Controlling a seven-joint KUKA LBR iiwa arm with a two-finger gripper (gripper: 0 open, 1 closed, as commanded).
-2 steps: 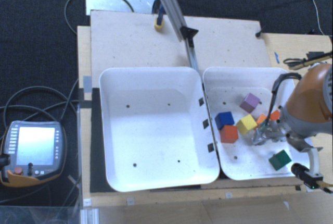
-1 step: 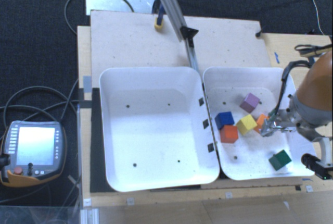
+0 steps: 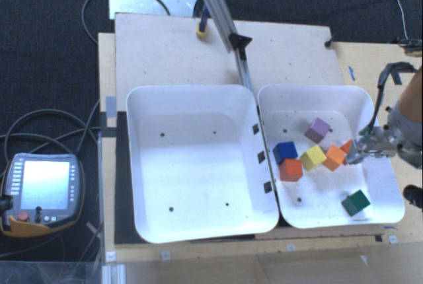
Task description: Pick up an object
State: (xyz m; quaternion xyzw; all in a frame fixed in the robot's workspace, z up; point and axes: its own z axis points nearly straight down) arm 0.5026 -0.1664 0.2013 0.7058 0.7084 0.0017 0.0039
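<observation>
A handheld control pad (image 3: 39, 193) lies at the far left on the dark floor, its cable looping beside the bench. The left bin (image 3: 198, 167) offers bare white floor from wall to wall. In the right bin (image 3: 330, 104) the blocks cluster near the middle: a blue block (image 3: 285, 151) touching a red block (image 3: 291, 170), a yellow block (image 3: 313, 157) just beside an orange block (image 3: 335, 156), a purple block (image 3: 319, 129) above them, and a green block (image 3: 356, 202) apart near the front corner. The arm (image 3: 406, 124) leans in over the right rim, mostly cut off by the frame; its gripper (image 3: 360, 152) sits low by the orange block, partly hiding another orange piece. Whether it grasps anything cannot be told.
</observation>
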